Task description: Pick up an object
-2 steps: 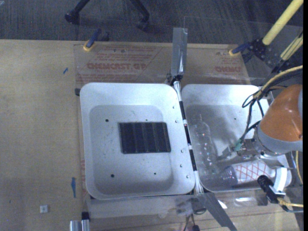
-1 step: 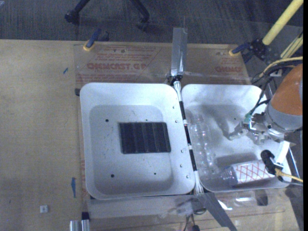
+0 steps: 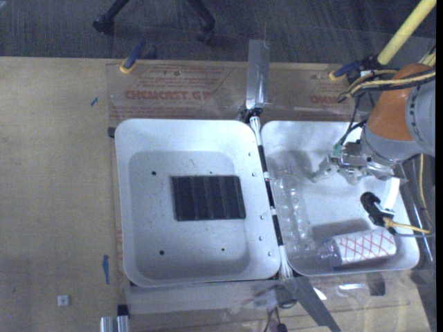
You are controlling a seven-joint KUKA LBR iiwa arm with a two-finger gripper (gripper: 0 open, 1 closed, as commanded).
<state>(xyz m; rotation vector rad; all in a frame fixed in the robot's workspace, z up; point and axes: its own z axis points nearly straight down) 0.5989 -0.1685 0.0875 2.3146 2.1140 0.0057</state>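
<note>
A: Largest first. Left bin point(image 3: 138, 206): well apart from jaws, across the divide. Right bin point(image 3: 332, 206): gripper point(image 3: 325, 169) hangs over it, nearer the far wall.

B: Jaw state?

A: Can't tell, too blurred from above. Nothing visibly betw. them.

B: Candidates?

A: Dark ribbed panel point(image 3: 208, 198): flat in middle of left bin, well apart from jaws. Clear bottle point(image 3: 291, 206): lying along the divide wall, just beside jaws on the side away from the arm. Checked packet point(image 3: 363, 246): apart from jaws, toward the near rim. One end is near the bottle's end; touching or not, can't tell.

B: Risks?

A: Bottle = likeliest target, prob. the worst handler.
- Bottle is round, slick, light, so an off-centre close could roll it or squirt it out.
- It sits tight vs. the wall, so one jaw may strike the rim on descent.
- It's see-through, so a poor depth read could mean closing on air.
- Packet looks soft, may sag or slip if pinched at an edge.
- Panel is low and flat, little to grab.
</note>
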